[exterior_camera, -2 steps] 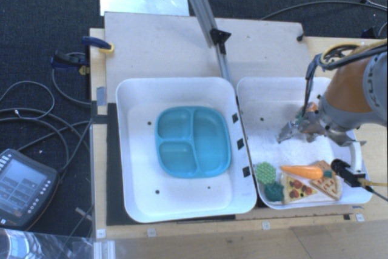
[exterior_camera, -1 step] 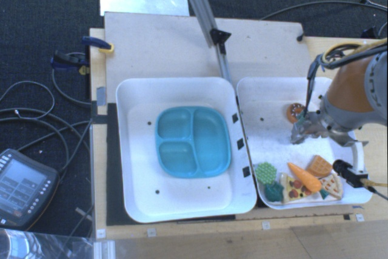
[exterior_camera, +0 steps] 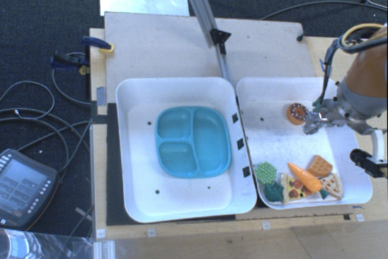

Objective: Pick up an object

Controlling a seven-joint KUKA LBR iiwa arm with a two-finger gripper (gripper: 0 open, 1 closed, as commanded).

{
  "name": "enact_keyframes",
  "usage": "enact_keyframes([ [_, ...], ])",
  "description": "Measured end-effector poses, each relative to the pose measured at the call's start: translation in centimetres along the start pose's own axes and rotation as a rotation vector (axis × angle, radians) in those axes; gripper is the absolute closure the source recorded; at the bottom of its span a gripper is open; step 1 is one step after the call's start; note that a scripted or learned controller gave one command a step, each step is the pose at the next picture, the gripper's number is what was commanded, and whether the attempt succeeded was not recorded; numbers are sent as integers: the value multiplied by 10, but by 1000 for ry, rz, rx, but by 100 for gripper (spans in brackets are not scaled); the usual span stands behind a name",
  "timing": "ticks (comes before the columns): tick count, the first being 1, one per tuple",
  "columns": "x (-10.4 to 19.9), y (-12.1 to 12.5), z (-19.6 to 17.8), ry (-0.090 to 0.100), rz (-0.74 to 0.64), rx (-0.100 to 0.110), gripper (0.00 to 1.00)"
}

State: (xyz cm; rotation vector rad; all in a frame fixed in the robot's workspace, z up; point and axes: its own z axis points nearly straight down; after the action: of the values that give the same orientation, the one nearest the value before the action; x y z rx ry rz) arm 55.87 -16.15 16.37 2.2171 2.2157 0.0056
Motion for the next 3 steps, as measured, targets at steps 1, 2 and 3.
enact_keyframes([
  [1, 9, -1, -58, 1, -8, -1, 100],
  [2, 9, 0, -77, 1, -7, 3, 100],
  [3, 51, 19, -80, 3, -11, 3, 100],
])
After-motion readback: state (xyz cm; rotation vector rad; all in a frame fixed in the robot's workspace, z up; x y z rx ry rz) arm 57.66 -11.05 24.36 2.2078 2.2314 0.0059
